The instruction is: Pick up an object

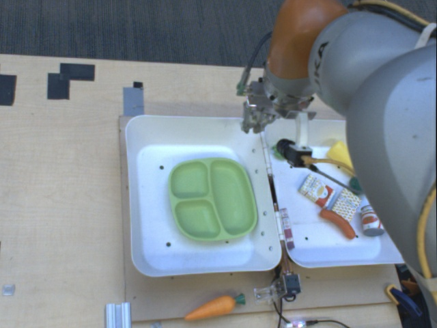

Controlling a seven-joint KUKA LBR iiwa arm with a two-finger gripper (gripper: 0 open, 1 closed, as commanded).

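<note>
the claw hangs above the back rim between the two bins; i cannot tell its state. the left bin holds a green divided plate, probably light and stiff but slippery and wide, so best taken at its rim. the right bin holds a small printed box and an orange sausage-like toy, which look easier to pinch across the middle.

A light wooden bench fills the bottom. Dark grey carpet lies behind it. Black tape patches sit on the wood.
</note>
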